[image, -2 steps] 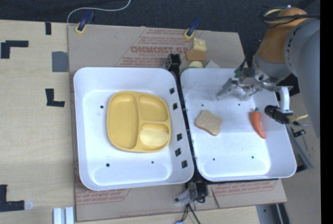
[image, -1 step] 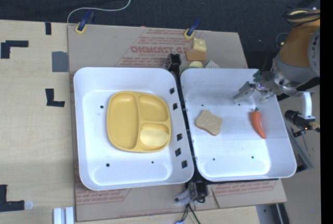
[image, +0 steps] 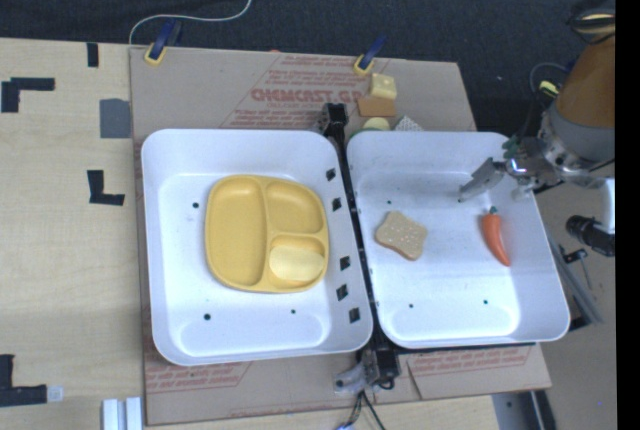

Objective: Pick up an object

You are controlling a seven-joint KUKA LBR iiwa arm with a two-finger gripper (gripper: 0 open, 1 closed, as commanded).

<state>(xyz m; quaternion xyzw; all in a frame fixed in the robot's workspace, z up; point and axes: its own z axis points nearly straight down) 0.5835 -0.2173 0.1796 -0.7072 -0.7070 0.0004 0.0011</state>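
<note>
A toy slice of bread [image: 401, 235] lies near the middle of the right bin [image: 450, 323]. An orange carrot [image: 496, 237] with a small green top lies to its right, pointing toward the bin's near side. My gripper [image: 500, 186] hangs over the bin's far right part, just above the carrot's green end. It is open, with one grey finger [image: 478, 182] splayed out to the left and nothing between the fingers. The left bin [image: 175, 318] holds a yellow divided plate [image: 266, 232].
Small yellow and tan blocks [image: 379, 96] and a pale green piece [image: 375, 125] sit on the cardboard behind the bins. Black clips [image: 336, 123] join the two bins along the middle wall. The arm's grey and orange body [image: 590, 108] stands over the right bin's far right corner.
</note>
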